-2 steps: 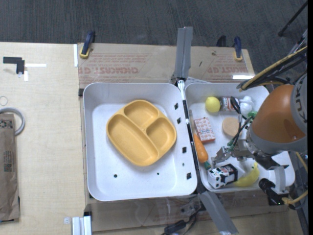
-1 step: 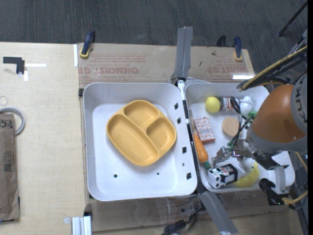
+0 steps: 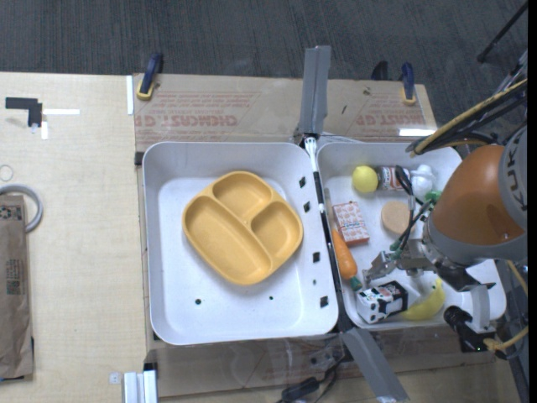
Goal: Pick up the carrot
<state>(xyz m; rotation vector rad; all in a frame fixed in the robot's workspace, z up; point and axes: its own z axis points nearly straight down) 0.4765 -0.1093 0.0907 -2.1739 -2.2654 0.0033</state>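
Orange carrot (image 3: 343, 257), lying along right bin's left wall

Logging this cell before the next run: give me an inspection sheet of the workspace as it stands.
Surface: two white bins side by side on a bench.
Job's things: carrot lies against the right bin's left wall.
Clutter: yellow divided plate in the left bin; lemon, red box, banana in the right.
Grippers: gripper hovers right of the carrot, holding nothing.
Cables: yellow cable by the arm.
Surroundings: brown bag far left.
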